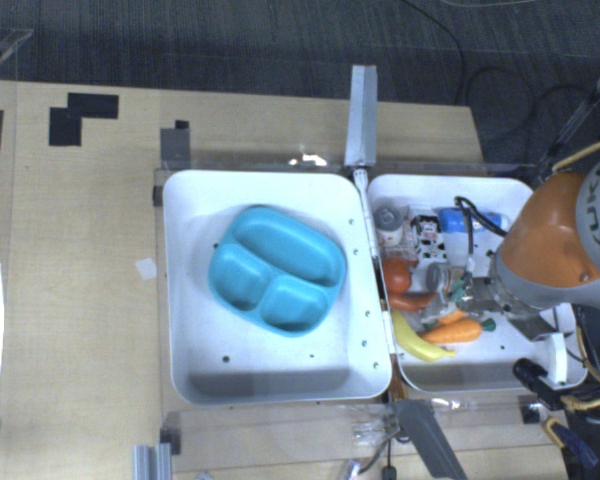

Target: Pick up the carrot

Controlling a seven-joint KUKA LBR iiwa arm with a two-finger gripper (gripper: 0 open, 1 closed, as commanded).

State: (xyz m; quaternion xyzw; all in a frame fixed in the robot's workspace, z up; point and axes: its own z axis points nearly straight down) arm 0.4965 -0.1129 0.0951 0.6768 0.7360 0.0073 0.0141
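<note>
Reaching in from the right, the grey arm with its orange band (552, 236) carries the claw (458, 290) low in the right bin (500, 370), among a tight cluster of things; whether it is open or closed cannot be told, since the wrist and clutter hide that part.

Just below the claw lies the carrot (458, 332), near the bin's front wall, either touching the claw's tip or very close under it. Its long axis runs nearly left to right, tilted a little; the fatter end seems to be at the right and the taper toward the left, though this is hard to read.

It looks like a toy piece: light, stiff and smooth, so likely slippery and apt to roll or squirt sideways under a pinch. The best hold is probably across the thick middle, with the squeeze set square to the long axis.

Crowding it are a yellow banana (416, 342) just to the left and front, touching or nearly so, and a red-orange piece (397, 280) beyond that. The left bin (190, 268) holds a blue divided plate (278, 268), well apart, and both bins sit on the tabletop (70, 298).
</note>
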